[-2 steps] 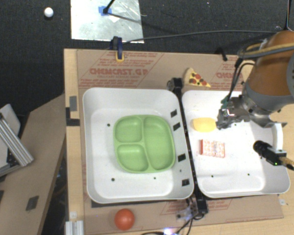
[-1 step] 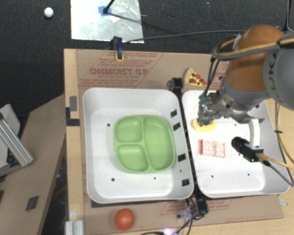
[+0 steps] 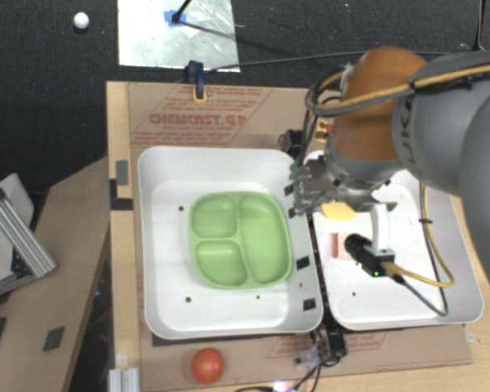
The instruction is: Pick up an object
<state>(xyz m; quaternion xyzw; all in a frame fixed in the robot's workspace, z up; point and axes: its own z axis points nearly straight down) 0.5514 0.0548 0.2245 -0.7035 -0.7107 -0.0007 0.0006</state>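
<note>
The arm [image 3: 441, 113] hangs over the right bin [image 3: 457, 300] (its gripper [image 3: 336, 193] near that bin's left rim; its grip I cannot tell). A green tray [image 3: 239, 239] fills the left bin's [image 3: 159, 219] middle. A yellow piece [image 3: 338, 211] and red piece [image 3: 336, 246] lie near the right bin's left edge.

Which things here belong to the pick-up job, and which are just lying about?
Job:
gripper, low over the seam between the bins
yellow object in the right bin
red object beside it
green divided tray in the left bin

Lying about:
orange ball on the bench edge
white ball
blue clamp
</note>
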